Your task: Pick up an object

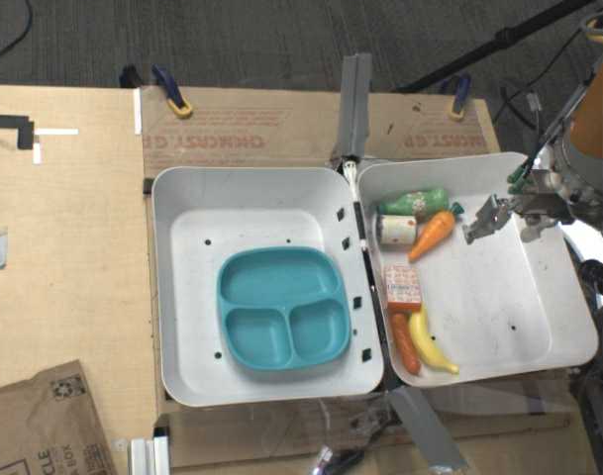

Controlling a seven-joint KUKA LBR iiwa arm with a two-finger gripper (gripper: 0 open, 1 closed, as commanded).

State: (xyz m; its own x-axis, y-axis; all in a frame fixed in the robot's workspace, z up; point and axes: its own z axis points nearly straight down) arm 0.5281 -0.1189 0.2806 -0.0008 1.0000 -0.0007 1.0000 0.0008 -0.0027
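Note:
The right bin (539,305) holds several items along its left side: a green bottle (416,203), a small white can (396,230), a carrot (433,235), a red and white box (402,288), a yellow banana (431,342) and a red sausage-like piece (405,345). My gripper (505,225) hangs over the upper right part of this bin, to the right of the carrot and apart from it. It is open, with nothing between its fingers.
The left bin (182,265) holds a teal divided plate (283,307). A grey divider (354,117) stands between the bins at the back. Blue and yellow clamps (172,91) sit on the cardboard behind. The right bin's floor is bare to the right of the items.

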